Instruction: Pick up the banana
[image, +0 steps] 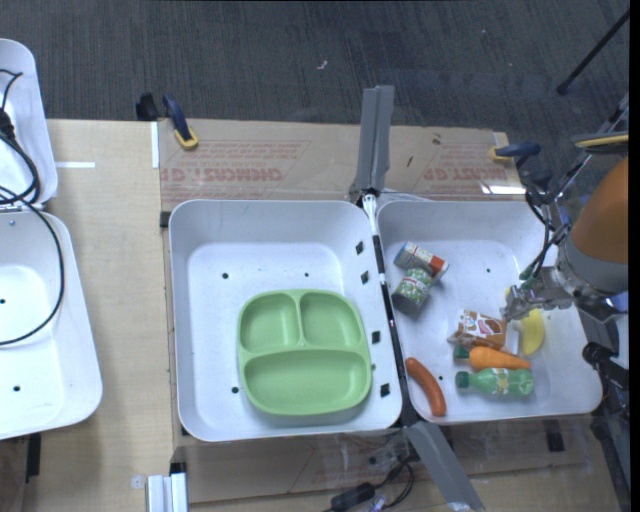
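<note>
We find the banana (533, 332) lying in the right bin (470, 228), close to that bin's right wall and a little toward its front edge, tilted on end-to-end. The jaws (522, 300) sit just beside its upper tip, toward the bin's middle, and we cannot tell whether they are apart or together, nor whether they touch the fruit. Just beside the banana's lower end lies the carrot (497, 358), with a green bottle (497, 382) in front of it and a snack packet (479, 326) near the jaws. A sausage (427, 386) and two small cans (417, 275) lie nearer the divider; a green plate (302, 352) fills the left bin (200, 300). Our worry is that the jaws, standing off the banana's tip, may close on air or catch the packet or carrot instead
</note>
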